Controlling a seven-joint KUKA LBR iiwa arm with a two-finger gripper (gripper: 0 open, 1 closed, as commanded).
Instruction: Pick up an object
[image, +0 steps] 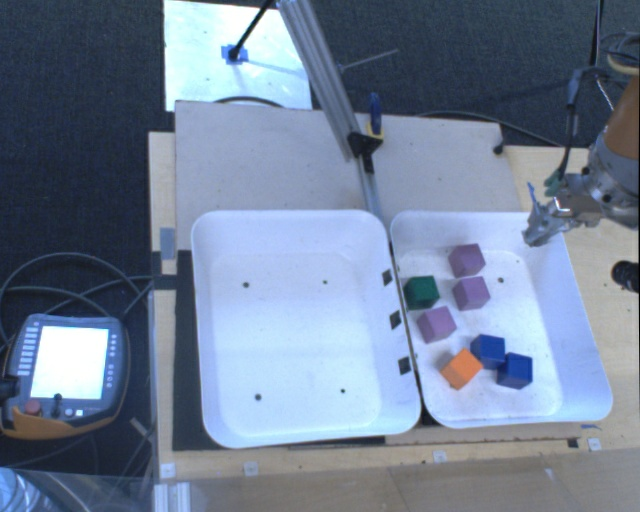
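The gripper (537, 228) hung over the far right corner of the right bin (580, 330), at that bin's upper rim, and carried nothing that could be seen between its tips; whether it was spread or closed I could not tell, for it was small and blurred at this slant. All the candidate objects lay in that same bin, down and to the left of the gripper as the camera saw it, so any coming move would likely be a reach inward and toward the near side. Nearest was a purple cube (466, 259), well clear of the gripper but the closest of the lot; just below it sat a second purple cube (471, 293), and lower left a third (436, 323). A green cube (422, 291) rested close to the wall dividing the bins, which may leave little room for a finger on that side. Nearer the front lay an orange cube (461, 369), touching or almost touching a blue cube (488, 349), with another blue cube (515, 370) just beside that. The blocks looked alike in size, squat, with no long axis. The left bin (215, 330) was bare white.
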